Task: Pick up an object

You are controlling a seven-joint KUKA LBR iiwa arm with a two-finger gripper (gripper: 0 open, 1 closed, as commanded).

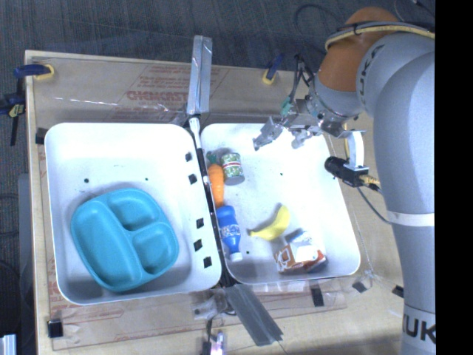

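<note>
Camera view: right bin (pixel 336 198) holds the candidates. Banana (pixel 272 224) lies at about 6 o'clock from bin centre, loose, nothing touching it: probably light, slightly soft, curved. Best guess for a grip is across the mid-body, jaws square to its long axis. Blue bottle (pixel 228 231) and carrot (pixel 216 183) lie end to end against the divider at 9 o'clock; wall likely blocks one finger. Small green-labelled can (pixel 232 167) at 10 o'clock, touching the carrot: rigid, round, may roll. Crumpled snack packet (pixel 299 256) at 5 o'clock, just beside the banana: thin, crinkly, likely to slip.

Gripper (pixel 283 137) hovers over the bin's 12 o'clock rim, fingers parted and nothing between them, well apart from every object. Arm comes in from 3 o'clock, wrist tilted toward 9 o'clock. Left bin has a blue divided tray (pixel 124 237).
</note>
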